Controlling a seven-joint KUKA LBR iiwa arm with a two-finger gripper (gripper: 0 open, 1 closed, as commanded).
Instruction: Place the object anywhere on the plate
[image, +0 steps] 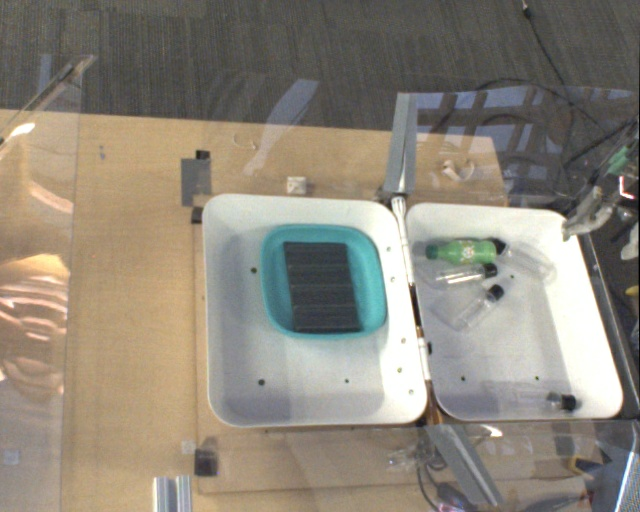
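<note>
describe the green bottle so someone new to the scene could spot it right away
Find the right-hand shallow white bin of the two. Near its top left corner a small green plastic bottle lies on its side, dark cap toward the bin's middle. The clear plastic bottles just below it have no colour; it is the bin's only green thing.

A teal plate (324, 280), squarish with rounded corners, sits in the left bin toward twelve o'clock, its centre covered by a dark ribbed rectangular insert. In the right bin, a green bottle (462, 250) lies on its side near the ten o'clock corner, dark cap pointing to three o'clock. It lies well apart from the plate.
</note>
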